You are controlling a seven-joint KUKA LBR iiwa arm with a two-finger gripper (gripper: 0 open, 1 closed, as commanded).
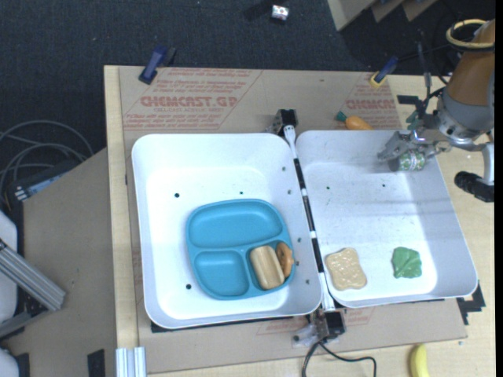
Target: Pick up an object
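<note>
We see two white bins side by side on the surface. The end effector [409,154] hangs over the far right corner of the right bin [377,210], with something small and greenish at its tip; we cannot tell whether that thing is gripped. Near this bin's front edge lie a tan cracker-like piece [346,269] and a green leafy piece [406,262]. The left bin holds a blue divided tray [232,226] with a bread-like item [271,265]. We judge the pick unconfirmed, with lifting clear left to do.

Arm reaching from right — gripper [406,155] low, wrist bent.
</note>
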